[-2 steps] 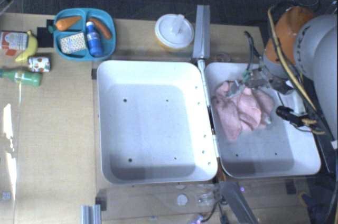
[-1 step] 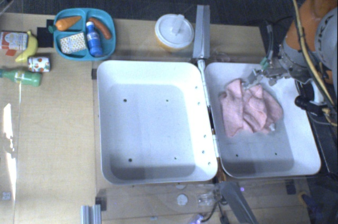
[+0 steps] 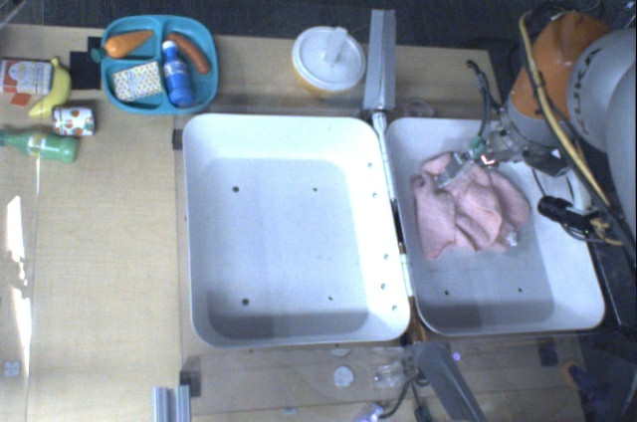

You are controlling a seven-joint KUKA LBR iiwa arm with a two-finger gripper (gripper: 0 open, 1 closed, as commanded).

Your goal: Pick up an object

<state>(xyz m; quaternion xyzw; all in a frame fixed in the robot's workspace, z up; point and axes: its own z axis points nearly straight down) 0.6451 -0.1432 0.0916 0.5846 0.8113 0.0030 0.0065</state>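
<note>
A pink cloth (image 3: 468, 207) lay crumpled in the right bin (image 3: 557, 296). It sat in the upper left part of that bin, close to the wall beside the left bin (image 3: 289, 241). The cloth was bunched up in soft folds.

The gripper (image 3: 476, 155) was down at the top edge of the cloth, touching it or just above it. It was small and partly blurred there, so I could not tell how wide it was or whether any cloth was caught in it. The grey arm (image 3: 607, 82) came in from the right, with its orange band (image 3: 559, 42) up near the top corner. Black and yellow cables (image 3: 557, 136) looped around it.

The left bin was white like the right one, and the two stood side by side, touching along the middle. A grey metal bar (image 3: 379, 62) stood behind the place where they met.

On the tabletop (image 3: 90, 261) behind the left bin stood a white cup with a lid (image 3: 328, 59). Further left was a blue tray (image 3: 159, 64) with toy food in it: a carrot (image 3: 129, 43), a hot dog (image 3: 192, 54) and a blue bottle (image 3: 176, 77). Near the left edge were a yellow banana (image 3: 52, 90), a small can (image 3: 74, 120) and a green bottle (image 3: 40, 145) lying on its side.
</note>
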